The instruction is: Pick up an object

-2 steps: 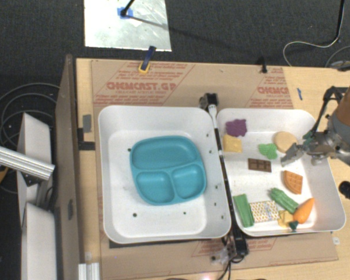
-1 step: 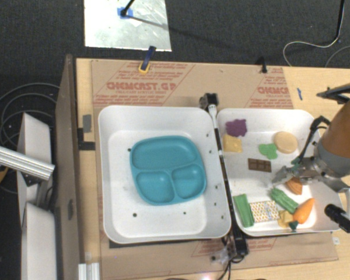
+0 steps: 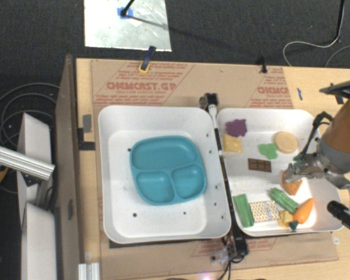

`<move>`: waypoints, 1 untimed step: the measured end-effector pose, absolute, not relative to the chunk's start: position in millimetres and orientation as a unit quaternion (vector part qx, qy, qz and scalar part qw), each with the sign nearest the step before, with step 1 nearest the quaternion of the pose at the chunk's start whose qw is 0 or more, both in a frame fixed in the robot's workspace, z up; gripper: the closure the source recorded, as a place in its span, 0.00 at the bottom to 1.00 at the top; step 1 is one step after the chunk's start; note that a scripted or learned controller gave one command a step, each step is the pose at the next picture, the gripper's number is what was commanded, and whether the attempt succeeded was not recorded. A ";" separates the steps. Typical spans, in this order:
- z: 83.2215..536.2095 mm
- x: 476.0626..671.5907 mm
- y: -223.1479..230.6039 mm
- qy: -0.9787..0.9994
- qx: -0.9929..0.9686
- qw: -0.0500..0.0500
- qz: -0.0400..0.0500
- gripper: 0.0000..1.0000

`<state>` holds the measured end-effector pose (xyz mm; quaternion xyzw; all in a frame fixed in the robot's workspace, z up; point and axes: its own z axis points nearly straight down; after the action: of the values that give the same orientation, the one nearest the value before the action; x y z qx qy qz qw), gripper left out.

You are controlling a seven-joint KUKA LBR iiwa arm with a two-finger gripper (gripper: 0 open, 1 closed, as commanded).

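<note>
The right bin (image 3: pixel 306 119) holds several toy foods: a purple grape bunch (image 3: pixel 236 127), a yellow block (image 3: pixel 232 144), a beige round piece (image 3: pixel 286 142), a small green piece (image 3: pixel 268 150), a brown chocolate bar (image 3: pixel 259 165), a long green piece (image 3: pixel 243 209), a patterned cracker (image 3: pixel 262 210), a green pod (image 3: pixel 284 200) and an orange carrot (image 3: pixel 304 210). My gripper (image 3: pixel 295 175) is low in this bin at its right side, directly over an orange-brown wedge (image 3: pixel 291 187) and touching or nearly touching it. The gripper hides the wedge's top.
The left bin (image 3: pixel 114 127) carries a blue three-compartment plate (image 3: pixel 166 169). A divider rail (image 3: pixel 217 142) runs between the bins. The arm (image 3: pixel 341 142) comes in over the right bin's right wall. Cardboard lies behind the bins.
</note>
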<state>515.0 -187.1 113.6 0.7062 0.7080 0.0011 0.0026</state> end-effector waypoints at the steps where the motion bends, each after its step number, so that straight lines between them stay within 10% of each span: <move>1: 113.7 515.1 -187.1 0.708 0.706 0.003 0.001 0.00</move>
<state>515.1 -187.1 113.7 0.7063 0.7079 0.0011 0.0026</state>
